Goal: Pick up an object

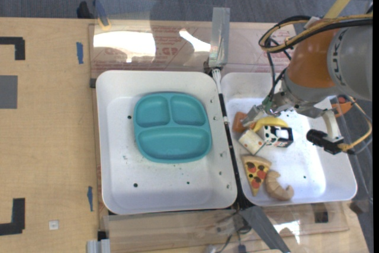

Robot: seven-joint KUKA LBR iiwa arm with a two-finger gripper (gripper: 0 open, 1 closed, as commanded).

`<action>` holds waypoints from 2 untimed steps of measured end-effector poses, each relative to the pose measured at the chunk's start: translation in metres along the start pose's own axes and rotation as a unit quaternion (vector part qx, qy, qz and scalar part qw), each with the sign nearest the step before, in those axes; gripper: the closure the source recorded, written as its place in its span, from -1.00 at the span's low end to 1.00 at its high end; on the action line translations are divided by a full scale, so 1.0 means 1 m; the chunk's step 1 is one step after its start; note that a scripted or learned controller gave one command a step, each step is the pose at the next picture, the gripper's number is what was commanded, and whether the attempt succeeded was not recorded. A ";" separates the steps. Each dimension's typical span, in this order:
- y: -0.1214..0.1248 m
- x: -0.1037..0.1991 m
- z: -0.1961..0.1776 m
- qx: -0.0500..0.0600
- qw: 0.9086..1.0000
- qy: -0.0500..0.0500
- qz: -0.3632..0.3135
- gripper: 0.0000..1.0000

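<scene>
Claw [265, 108] seemingly over banana [267, 122].

Two shallow white bins sit side by side on a wooden bench. The left bin [118, 175] holds a teal divided plate [172, 127], lying flat near its middle. The right bin [331, 178] holds a cluster of toy food: a banana [267, 122], a black-and-white block [276, 135], a cream piece [250, 140], a pizza slice [256, 173] and a tan croissant [278, 188]. The grey arm with its orange band [311, 65] reaches down from the right, its gripper [273, 105] just above the banana.
</scene>
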State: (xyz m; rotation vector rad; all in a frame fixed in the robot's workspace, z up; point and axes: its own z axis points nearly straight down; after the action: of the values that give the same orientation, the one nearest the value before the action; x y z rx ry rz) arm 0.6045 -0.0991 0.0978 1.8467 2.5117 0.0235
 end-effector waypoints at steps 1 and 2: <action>0.003 0.001 -0.011 -0.002 1.000 0.001 0.000 1.00; 0.002 0.001 -0.010 -0.001 1.000 0.001 0.000 -1.00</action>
State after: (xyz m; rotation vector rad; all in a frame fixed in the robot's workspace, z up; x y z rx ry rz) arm 0.6053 -0.0972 0.1077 1.8467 2.5130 0.0281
